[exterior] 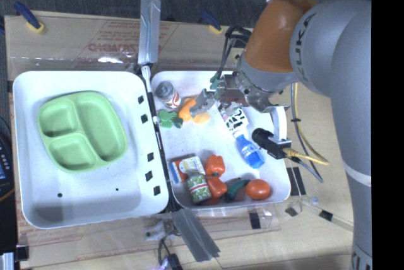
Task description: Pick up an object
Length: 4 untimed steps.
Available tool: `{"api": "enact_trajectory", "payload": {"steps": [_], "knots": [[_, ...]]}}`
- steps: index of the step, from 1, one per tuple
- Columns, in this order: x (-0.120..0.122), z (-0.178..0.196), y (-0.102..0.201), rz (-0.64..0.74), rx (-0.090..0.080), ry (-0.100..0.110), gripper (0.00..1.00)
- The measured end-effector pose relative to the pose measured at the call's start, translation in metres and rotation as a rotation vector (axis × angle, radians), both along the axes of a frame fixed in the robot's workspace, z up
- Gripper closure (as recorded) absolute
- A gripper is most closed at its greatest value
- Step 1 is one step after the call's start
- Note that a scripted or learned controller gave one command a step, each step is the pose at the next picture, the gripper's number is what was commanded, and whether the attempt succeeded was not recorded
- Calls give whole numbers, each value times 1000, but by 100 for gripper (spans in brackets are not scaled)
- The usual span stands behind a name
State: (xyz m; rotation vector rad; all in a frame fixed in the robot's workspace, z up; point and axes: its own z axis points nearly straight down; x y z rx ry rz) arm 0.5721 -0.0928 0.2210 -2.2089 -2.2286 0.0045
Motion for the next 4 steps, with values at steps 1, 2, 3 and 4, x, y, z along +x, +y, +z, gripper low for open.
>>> {"api": "enact_trajectory", "payload": {"steps": [1,2,3,4], "knots": [[49,-115,-18,217,1,1,0],[51,-101,-19,220,-1,-3,100],[50,-103,-19,220,0,0,0],[45,-129,-24,257,0,-4,0]]}}
